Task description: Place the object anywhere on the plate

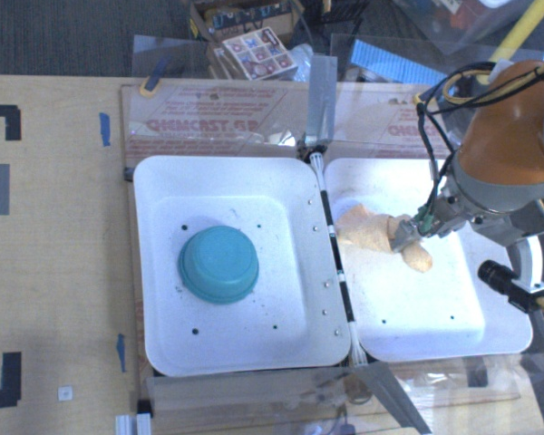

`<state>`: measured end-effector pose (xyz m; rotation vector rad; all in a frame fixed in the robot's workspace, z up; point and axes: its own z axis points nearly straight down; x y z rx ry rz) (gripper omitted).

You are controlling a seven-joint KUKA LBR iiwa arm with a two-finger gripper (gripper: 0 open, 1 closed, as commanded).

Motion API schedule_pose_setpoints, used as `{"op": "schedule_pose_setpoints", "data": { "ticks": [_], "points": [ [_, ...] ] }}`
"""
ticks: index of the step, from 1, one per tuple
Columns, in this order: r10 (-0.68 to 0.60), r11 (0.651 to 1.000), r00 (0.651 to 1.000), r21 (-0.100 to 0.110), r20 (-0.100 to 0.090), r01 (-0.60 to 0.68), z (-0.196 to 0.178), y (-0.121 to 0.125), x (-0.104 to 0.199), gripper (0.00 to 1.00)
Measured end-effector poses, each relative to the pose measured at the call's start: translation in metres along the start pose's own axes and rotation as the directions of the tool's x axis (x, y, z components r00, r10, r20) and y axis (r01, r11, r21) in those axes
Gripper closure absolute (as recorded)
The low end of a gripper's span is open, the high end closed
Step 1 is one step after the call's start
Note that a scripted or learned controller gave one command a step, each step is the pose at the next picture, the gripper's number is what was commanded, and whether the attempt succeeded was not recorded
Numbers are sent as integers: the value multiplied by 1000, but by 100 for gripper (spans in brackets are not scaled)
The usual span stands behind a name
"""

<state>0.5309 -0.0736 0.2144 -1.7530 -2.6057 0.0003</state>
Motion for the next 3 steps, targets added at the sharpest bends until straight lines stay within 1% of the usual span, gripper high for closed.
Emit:
{"op": "schedule_pose_setpoints", "data": {
  "ticks": [1,2,3],
  "points": [
    [-389,921,921,-3,5,389,-10,27,44,100],
    [-716,698,698,-3,7,716,-21,56,82,100],
    [-924,382,382,-2,9,924,-13,82,115,100]
  ]
}}
